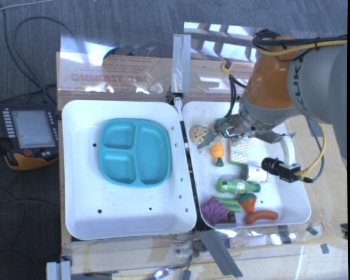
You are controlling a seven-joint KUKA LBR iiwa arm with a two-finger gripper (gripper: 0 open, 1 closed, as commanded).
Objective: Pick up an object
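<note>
Green bottle (238, 186) lies flat, long axis left-right.

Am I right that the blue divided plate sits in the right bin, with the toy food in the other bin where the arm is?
Not quite: the blue divided plate sits in the left bin, not the right. The camera view shows it there, and the toy food, such as the green bottle, lies in the right bin, where the arm is.
</note>
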